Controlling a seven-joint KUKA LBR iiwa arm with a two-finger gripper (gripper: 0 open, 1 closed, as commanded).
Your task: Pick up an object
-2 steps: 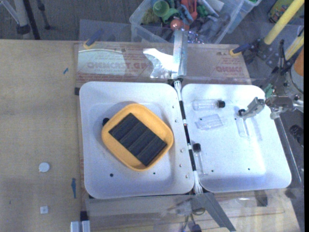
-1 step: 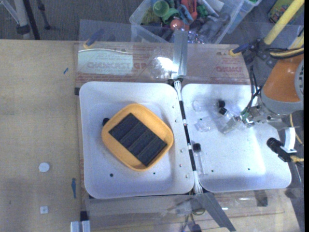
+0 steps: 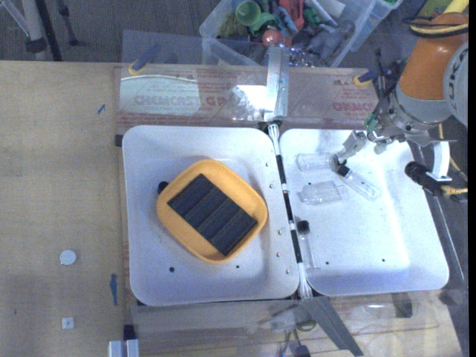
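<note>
Where faint red lettering (image 3: 160, 101) blurs unreadably, the claw (image 3: 343, 163) hovers nearby.

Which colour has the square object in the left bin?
The square object is yellow-orange with dark grey ribbed panels on top, seen in the camera view.

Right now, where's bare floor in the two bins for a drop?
Right bin: the whole near half, below the clear plastic pieces, is bare. Its far half is crowded by those pieces and the gripper. Left bin: the yellow tray takes the middle; bare strips run along the far wall and near-right corner.
</note>
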